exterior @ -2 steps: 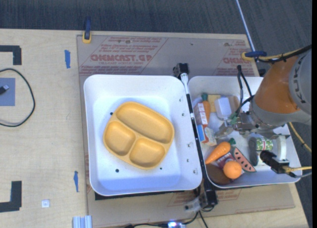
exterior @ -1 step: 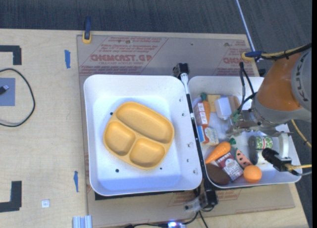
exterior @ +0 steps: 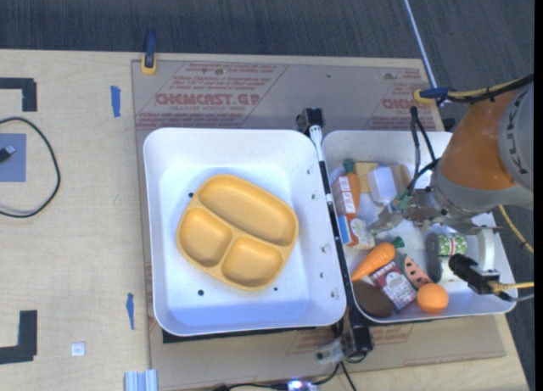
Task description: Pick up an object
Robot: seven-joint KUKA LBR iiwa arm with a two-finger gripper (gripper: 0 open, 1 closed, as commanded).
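The right bin [exterior: 339, 148] holds a jumble of toy food. Among it are a carrot [exterior: 374, 260], an orange ball [exterior: 433, 298], a watermelon slice [exterior: 416, 269], a red packet [exterior: 393, 284], a tall red carton [exterior: 345, 196], a white block [exterior: 382, 182] and a green can [exterior: 450, 244]. My gripper [exterior: 393, 214] reaches down into the middle of this bin from the right, below the orange band [exterior: 477, 150]. Its tip hangs just above the carrot and to the right of the red carton. I see no object lifted clear of the pile.
The left bin [exterior: 161, 211] holds a yellow divided plate [exterior: 237, 230]. A black clamp [exterior: 310, 118] sits at the top of the wall between the bins. Cables run off the wrist over the right bin's far side. Cardboard lies under both bins.
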